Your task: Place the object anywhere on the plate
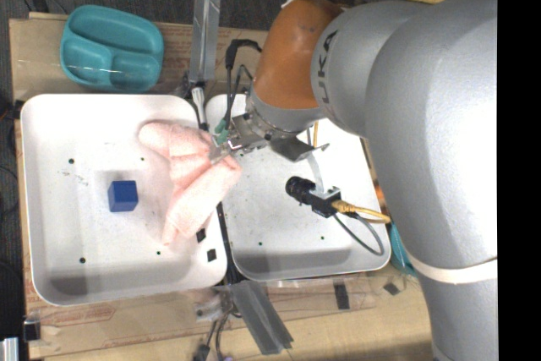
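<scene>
- The big grey arm (423,97) comes in from the right, with its orange band (292,55) just above and to the right of the gripper (226,144).
- The left bin (51,182) spreads out to the left of the gripper and below it.
- The right bin (279,258) lies below the gripper and to its right.
- A pink cloth (190,173) lies in the left bin. Its upper right edge touches the gripper, and the rest trails down and to the left of it. One end hangs over the wall between the two bins.
- I cannot tell if the gripper is open or closed, or if it is pinching the cloth.
- A teal plate (112,46) with split sections sits on the bench, up and well to the left of the gripper, outside the bins.
- A small blue block (123,195) sits in the left bin, left of the gripper and a bit lower, near the cloth but not touching it.
</scene>
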Available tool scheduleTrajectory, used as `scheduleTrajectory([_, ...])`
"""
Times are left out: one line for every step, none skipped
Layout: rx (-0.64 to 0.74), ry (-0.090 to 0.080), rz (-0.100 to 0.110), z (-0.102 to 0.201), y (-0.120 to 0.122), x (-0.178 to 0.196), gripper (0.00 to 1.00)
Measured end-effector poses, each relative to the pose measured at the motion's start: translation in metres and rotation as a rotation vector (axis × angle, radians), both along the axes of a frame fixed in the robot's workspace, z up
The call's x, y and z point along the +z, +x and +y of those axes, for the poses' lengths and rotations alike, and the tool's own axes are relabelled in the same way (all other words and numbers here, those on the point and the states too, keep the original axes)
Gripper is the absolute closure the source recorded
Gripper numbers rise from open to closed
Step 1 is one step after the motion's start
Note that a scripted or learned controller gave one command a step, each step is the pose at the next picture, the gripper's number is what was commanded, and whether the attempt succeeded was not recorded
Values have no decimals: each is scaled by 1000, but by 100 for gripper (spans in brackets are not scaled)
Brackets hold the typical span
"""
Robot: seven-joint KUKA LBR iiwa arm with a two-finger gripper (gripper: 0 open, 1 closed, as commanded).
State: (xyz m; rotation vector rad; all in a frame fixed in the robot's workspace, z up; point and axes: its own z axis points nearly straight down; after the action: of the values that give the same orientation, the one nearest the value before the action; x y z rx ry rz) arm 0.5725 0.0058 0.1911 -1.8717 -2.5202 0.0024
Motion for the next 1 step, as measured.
scheduleTrajectory([-77,-1,3,77,-15,-1,100])
